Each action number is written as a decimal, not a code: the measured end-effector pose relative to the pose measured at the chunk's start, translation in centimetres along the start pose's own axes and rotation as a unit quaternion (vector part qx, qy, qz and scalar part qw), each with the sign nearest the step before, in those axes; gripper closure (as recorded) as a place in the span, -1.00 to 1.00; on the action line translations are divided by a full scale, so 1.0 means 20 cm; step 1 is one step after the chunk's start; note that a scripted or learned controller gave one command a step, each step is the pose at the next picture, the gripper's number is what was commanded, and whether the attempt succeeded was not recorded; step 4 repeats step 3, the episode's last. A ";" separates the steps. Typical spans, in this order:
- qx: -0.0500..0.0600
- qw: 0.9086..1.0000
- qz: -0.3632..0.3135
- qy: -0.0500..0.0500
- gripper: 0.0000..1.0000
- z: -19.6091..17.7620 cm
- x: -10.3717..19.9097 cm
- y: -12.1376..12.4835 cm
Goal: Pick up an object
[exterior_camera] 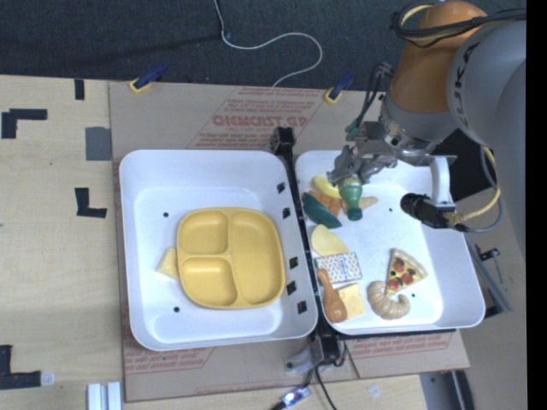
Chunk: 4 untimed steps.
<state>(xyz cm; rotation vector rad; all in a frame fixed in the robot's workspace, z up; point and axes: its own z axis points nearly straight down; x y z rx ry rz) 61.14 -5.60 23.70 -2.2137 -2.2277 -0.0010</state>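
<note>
near: croissant [389,301], pizza slice [403,272] loose in right bin [453,301] | mid: gripper [350,180] over green bottle-shaped toy [351,200], grip state can't tell | risk: crowded pile, neighbours may jam or knock it loose | far: cable [265,37]

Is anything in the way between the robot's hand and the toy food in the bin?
Nothing visible is. The hand is right over the pile at the far end of the right bin, at the green piece and yellow piece, with no gap showing.
</note>
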 end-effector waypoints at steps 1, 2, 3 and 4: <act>0.001 1.000 0.000 0.000 1.00 0.09 0.22 0.14; -0.001 1.000 0.001 0.000 1.00 0.04 0.36 0.31; 0.001 1.000 0.003 -0.001 1.00 0.12 0.38 0.27; 0.001 1.000 0.003 -0.001 1.00 0.12 0.38 0.27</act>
